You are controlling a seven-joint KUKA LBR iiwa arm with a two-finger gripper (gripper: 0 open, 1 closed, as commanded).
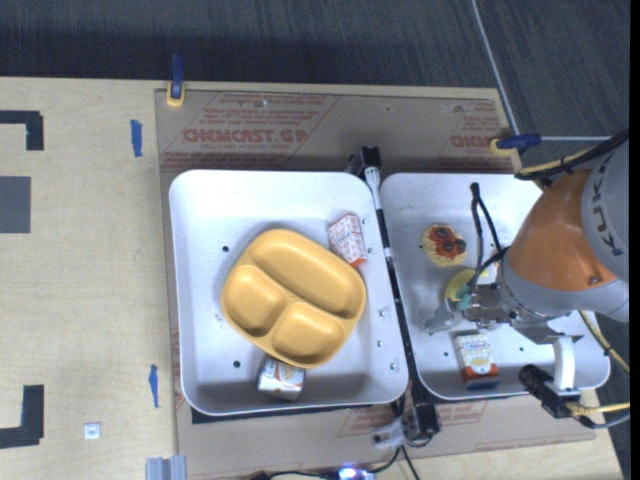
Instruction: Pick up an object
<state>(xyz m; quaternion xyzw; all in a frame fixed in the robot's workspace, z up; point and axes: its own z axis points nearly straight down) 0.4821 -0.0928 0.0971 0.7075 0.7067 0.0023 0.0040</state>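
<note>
Small carton (476,356) just below the jaws.

Two bins sit side by side on the surface (80,298). The left bin (200,208) holds a tray (292,296), with a packet (346,237) at its upper right and another (281,379) below. The right bin (420,208) holds a pizza toy (445,243) above a carton (476,357).
</note>
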